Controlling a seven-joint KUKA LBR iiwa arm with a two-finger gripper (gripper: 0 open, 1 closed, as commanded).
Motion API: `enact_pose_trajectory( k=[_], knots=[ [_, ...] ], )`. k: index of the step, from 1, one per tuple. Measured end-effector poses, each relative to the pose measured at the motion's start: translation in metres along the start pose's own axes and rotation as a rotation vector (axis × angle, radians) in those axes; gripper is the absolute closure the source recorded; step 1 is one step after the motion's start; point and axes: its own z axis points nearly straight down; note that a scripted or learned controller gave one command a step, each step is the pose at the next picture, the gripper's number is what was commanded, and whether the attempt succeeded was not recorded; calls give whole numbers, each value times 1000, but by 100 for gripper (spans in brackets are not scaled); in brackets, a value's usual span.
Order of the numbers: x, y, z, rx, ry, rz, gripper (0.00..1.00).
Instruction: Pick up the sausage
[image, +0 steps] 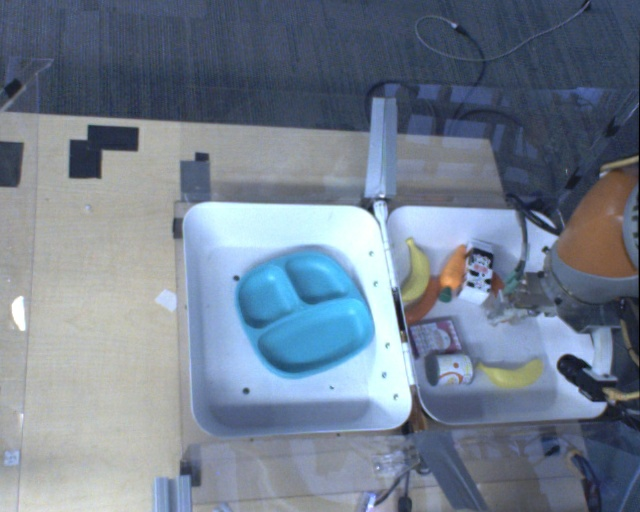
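— On the left of the worktop (100, 300), what do you see?

— Bare pale wood with a few black marks near the far edge; then the left bin (205, 330), and in it a blue divided plate (305, 312) with three compartments, lying flat near the middle.

— And past the divider?

— The right bin (560, 405); against its left wall a banana (415, 270) curves along the edge; just beside it lies the sausage (424, 303), reddish-brown, tucked between that banana and the carrot (453, 272), touching or nearly touching both; the carrot is orange and lies at a slant, its thick end toward the far side.

— What else is close by?

— A small white toy with dark markings (480, 270) just right of the carrot; nearer the front a flat pink packet (434, 333), a small white cup (450, 368) on its side, and a second banana (513, 373) beside the cup.

— Where are you?

— My jaws (512, 302) hang over the right part of that bin, right of the toy and above the second banana, well apart from the sausage; whether they are apart or together I cannot tell; nothing shows between them; my orange band (600, 235) sits at the right edge.
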Motion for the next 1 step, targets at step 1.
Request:
enact_pose_trajectory(
  k=[1],
  knots=[
    [31,86,-89,9,-1,-66,100]
  ],
)
